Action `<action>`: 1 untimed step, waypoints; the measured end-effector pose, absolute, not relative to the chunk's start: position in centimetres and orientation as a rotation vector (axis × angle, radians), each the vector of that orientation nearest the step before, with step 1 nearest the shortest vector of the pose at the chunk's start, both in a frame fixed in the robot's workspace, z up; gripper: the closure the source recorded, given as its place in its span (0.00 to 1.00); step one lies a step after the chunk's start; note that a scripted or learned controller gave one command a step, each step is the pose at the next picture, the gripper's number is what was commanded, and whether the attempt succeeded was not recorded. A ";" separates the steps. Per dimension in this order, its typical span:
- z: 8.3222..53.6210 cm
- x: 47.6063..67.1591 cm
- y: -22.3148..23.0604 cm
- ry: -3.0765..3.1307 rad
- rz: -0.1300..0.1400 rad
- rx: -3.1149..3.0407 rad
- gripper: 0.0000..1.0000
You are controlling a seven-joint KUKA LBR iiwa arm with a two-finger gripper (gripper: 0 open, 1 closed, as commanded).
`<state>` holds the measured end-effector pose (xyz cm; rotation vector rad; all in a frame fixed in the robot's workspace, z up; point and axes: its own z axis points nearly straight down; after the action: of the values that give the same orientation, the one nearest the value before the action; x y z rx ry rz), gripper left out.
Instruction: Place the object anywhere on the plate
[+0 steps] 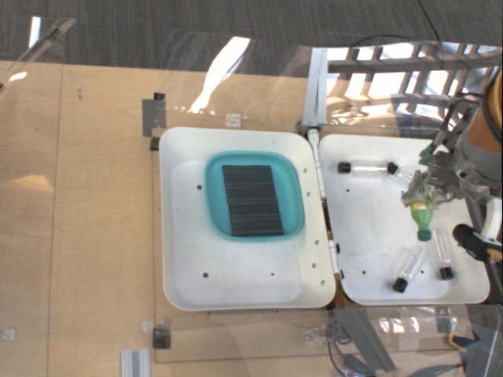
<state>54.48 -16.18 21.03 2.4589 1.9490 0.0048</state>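
Teal square plastic plate [292, 199] w/ dark ribbed mat sits in left white bin [236, 277], nothing placed yet. Gripper [422, 206] over right white bin [369, 242], jaws clamped on small green object [424, 225]. Carry across & release remain.

This is looking like a robotics lab: a pale wooden tabletop [78, 210] is carrying two shallow white bins [236, 289] under clear shielding, grey carpet [196, 6] is running behind, and metal framing [409, 69] and loose cables [377, 360] are showing around the edges.
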 end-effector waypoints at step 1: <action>15.1 49.9 -11.1 2.134 0.004 2.303 1.00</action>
<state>49.92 -11.07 15.09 2.3033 2.1335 0.0038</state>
